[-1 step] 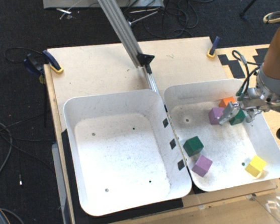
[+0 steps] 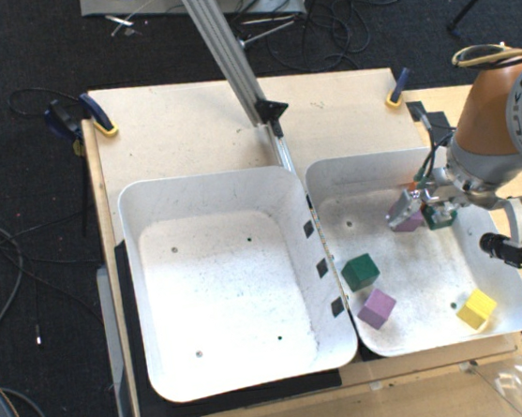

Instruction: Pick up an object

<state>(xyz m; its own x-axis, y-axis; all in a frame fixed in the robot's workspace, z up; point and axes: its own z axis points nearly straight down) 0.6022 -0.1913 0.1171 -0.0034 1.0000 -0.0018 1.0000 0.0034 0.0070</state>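
Note:
My gripper (image 2: 415,211) is low over the upper middle of the right bin (image 2: 501,320), with the orange-banded wrist behind it at the right. A small purple object (image 2: 407,223) shows just under the gripper's tip, partly hidden by it; I cannot tell whether it is gripped or lying on the bin floor. A green cube (image 2: 359,270) lies left of and below the gripper. A purple cube (image 2: 377,307) sits just below the green one. Near the bin's lower right corner rests a yellow cube (image 2: 476,308).
The left bin (image 2: 145,264) lies beside the right one, and their walls meet at a central ridge (image 2: 322,261). A slanted aluminium rail (image 2: 228,51) rises from behind the bins. Clamps sit at the bench's back corners, and cables lie on the dark floor.

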